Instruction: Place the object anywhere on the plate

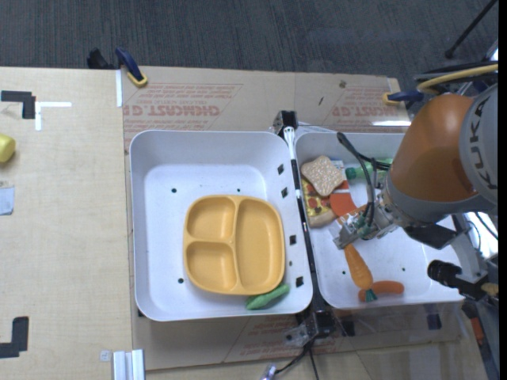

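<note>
A yellow plate (234, 244) with three compartments lies in the left bin (158, 212). A green pea pod (268, 298) rests just off the plate's near edge. In the right bin (412, 287) lie a slice of toast (323, 175), a pizza slice (316, 208), a red piece (344, 204), an orange carrot (359, 266) and a small sausage (382, 290). My gripper (354, 229) hangs low over the right bin, between the red piece and the carrot's top end. The arm's bulk hides much of it.
A green item (379, 164) lies at the back of the right bin, partly behind the arm. A yellow object (5, 148) sits at the bench's far left. Blue and yellow clamps (131, 67) hold the cardboard at the back.
</note>
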Tool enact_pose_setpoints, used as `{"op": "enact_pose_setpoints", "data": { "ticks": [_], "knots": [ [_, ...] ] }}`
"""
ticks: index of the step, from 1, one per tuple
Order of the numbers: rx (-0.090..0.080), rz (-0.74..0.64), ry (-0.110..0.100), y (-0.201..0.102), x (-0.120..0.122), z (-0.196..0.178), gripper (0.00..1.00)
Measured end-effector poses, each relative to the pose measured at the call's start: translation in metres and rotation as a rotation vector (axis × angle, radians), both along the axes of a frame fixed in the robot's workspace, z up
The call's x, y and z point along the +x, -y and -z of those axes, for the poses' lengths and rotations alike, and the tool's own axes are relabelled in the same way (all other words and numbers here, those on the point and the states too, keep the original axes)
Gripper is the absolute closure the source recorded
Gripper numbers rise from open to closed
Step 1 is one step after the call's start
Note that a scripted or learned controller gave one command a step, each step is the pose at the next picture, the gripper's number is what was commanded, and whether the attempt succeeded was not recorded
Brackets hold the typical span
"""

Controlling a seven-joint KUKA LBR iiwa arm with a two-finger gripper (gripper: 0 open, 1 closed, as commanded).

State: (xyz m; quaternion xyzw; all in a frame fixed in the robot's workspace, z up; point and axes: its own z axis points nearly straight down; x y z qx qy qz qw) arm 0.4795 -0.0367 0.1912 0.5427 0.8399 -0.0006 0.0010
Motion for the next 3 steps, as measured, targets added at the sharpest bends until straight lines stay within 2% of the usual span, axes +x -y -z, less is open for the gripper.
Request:
{"op": "enact_pose_setpoints", "data": {
  "ticks": [1,2,3],
  "knots": [
    [-0.001,0.165,0.001,0.005,0.016,-0.126,1.00],
    [-0.001,0.165,0.001,0.005,0.016,-0.125,0.00],
    [-0.001,0.527,0.002,-0.030,0.002,-0.154,0.00]
  ]
}}
